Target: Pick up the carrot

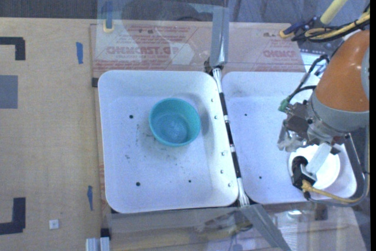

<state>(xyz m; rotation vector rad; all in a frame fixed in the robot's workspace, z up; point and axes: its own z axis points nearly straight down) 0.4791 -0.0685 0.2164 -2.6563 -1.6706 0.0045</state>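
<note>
We look down at a slant on a pale wooden counter that carries two shallow white bins side by side, meeting along a narrow seam.

The left bin holds a teal bowl. It stands upright with its mouth open, a little toward the counter's far edge from the bin's middle and apart from every wall. Small dark specks dot the bin floor around it.

The right bin sits toward the counter's right edge. The grey arm, with its orange band, reaches in from that edge and hangs over the bin's near right part. The jaws point down there, and we cannot tell whether they are released or clenched. Under the wrist a round white thing, perhaps a small dish, rests near the bin's near right corner, partly hidden.

We cannot tell where the carrot lies.

Along the counter's far edge a clear sheet with red print lies behind the bins. Toward the left edge we see black tape marks and a blue tape strip.
</note>
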